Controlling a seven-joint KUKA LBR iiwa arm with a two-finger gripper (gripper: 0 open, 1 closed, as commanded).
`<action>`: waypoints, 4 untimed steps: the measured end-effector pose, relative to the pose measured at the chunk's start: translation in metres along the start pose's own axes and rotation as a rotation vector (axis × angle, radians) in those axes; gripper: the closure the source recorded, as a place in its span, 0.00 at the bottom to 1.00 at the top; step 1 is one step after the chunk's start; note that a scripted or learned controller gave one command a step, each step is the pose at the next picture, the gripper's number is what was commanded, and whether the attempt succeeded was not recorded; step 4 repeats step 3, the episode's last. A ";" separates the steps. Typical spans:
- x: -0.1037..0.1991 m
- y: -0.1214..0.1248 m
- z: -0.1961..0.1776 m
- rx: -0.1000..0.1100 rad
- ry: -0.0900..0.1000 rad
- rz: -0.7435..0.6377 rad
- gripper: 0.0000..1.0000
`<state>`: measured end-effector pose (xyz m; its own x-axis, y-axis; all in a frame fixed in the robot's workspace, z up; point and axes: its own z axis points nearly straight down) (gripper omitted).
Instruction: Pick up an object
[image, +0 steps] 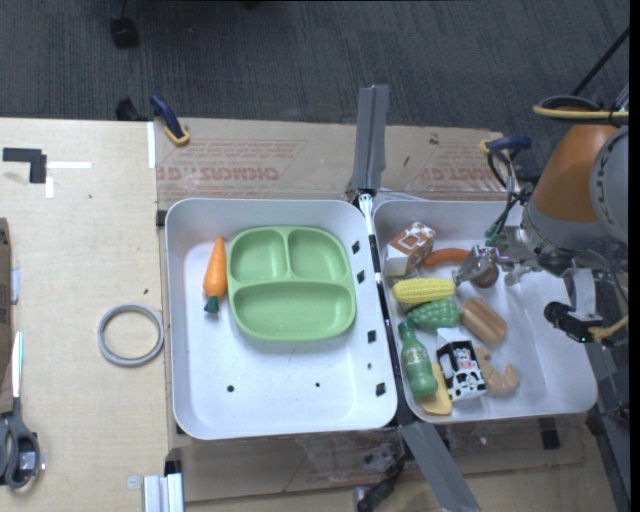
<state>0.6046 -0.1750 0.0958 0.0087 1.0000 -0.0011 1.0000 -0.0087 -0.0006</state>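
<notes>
The arm (585, 180) reaches in from the right edge of the camera view, its orange band above the wrist, and bends down over the right bin (560, 400). The end effector (487, 268) hangs low inside that bin, just right of the corn cob (424, 291). Whether it is released or clenched cannot be told, and nothing can be seen held in it.

The things to pick lie in the right bin around the corn cob. Behind the corn cob sit a small orange-and-white carton (412, 242) and an orange sausage (445, 257). Just in front of the corn cob lies a green bumpy vegetable (433, 315), with a bread roll (484, 322) to its right. Farther forward stand a green bottle (416, 362), a black-and-white carton (461, 368) and a yellow wedge (436, 402).

In the left bin (190, 400), well left of the corn cob, a green divided plate (292, 283) lies flat with a carrot (214, 272) beside its left rim. On the table (70, 250) farther left lie a tape ring (130, 333) and scissors (18, 440).
</notes>
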 end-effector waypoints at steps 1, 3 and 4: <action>0.030 0.021 0.003 -0.001 0.000 -0.055 0.00; 0.077 0.054 -0.100 -0.001 -0.001 -0.005 1.00; 0.077 0.054 -0.100 -0.001 -0.001 -0.005 1.00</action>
